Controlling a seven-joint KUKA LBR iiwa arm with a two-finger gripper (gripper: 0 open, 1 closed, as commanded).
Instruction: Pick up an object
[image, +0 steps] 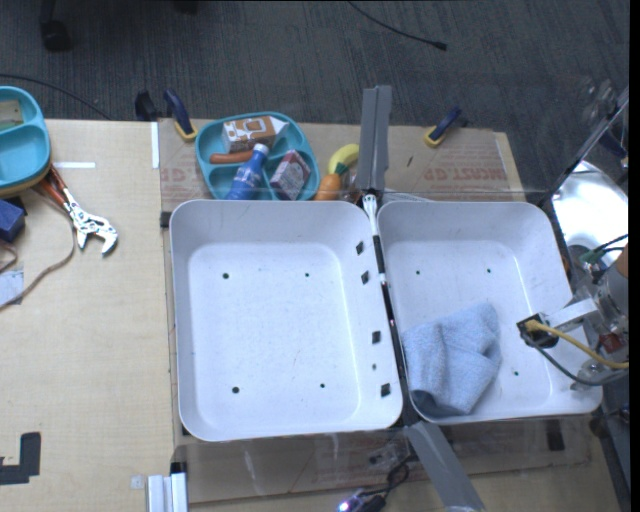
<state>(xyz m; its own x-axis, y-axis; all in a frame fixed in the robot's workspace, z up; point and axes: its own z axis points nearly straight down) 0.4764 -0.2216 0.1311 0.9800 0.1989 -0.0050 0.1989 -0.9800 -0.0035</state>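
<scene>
A crumpled grey-blue cloth lies in the right white bin, in its front left corner, with one edge riding up against the bin's front wall. The left white bin stands beside it. Grey arm hardware sits at the right edge of the view, just outside the right bin's right rim.
A black connector with a yellow cable juts over the right bin's right rim. Behind the bins stand a teal tray of small items and a grey upright post. A wrench lies on the wooden bench at left.
</scene>
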